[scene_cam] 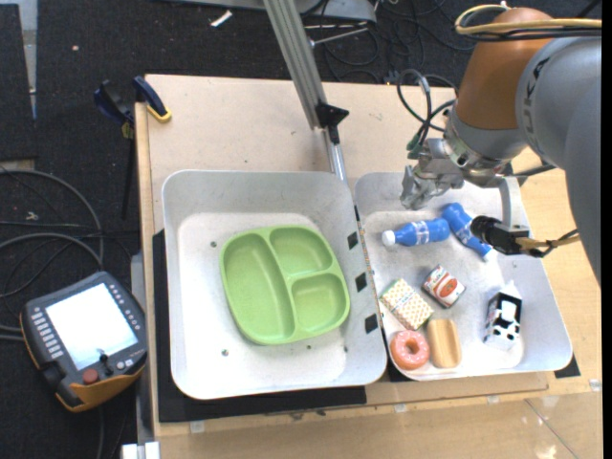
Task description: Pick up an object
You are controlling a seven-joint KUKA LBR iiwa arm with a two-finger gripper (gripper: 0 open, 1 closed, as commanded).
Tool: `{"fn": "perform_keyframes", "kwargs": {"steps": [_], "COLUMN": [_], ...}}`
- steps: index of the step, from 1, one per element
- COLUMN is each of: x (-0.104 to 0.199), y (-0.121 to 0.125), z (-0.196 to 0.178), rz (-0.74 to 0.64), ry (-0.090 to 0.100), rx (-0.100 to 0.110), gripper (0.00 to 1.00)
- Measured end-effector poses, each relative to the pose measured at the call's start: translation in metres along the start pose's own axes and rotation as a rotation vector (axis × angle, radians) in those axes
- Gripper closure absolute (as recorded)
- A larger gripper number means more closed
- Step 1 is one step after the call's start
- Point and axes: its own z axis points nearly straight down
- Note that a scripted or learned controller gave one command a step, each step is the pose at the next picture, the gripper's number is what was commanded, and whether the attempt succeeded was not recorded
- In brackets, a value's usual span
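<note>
Two white bins sit side by side on the bench, and we start at the left bin (191, 208), where a green divided plate (285, 283) lies flat in the middle with its compartments facing up. Nothing for the arm to chase there; it looks parked as a landing place more than a target.

Across the middle wall and into the right bin (559, 338), where all the pickable clutter is. Along the near edge lie a pink-iced doughnut (410, 350) and a bun (444, 341), just beside each other, with a patterned snack packet (406, 303) just behind them and a small red can (444, 287) lying a little further right. Towards the near right corner stands a black-and-white carton (503, 319), upright and apart from the rest, so an easy reach from above, I'd say.

Up towards the far edge lies a blue bottle (418, 233) on its side, white cap pointing left, and a blue-handled tool (466, 228) slanting away beside it.

And there's the action: the gripper (419, 187) hangs low at the far edge of the right bin, just behind the bottle. Its fingers point down, but how far apart they stand I cannot tell from this angle, and nothing shows between them. My guess is the bottle is the target, being nearest; lying round-sided, it could roll off a poor pinch.
</note>
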Motion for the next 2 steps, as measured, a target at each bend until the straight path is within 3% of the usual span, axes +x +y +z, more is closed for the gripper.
{"fn": "perform_keyframes", "kwargs": {"steps": [2], "x": [0.113], "y": [0.024], "z": [-0.005], "rz": [-0.001], "ry": [0.001], "rx": [0.000], "gripper": [1.00]}}
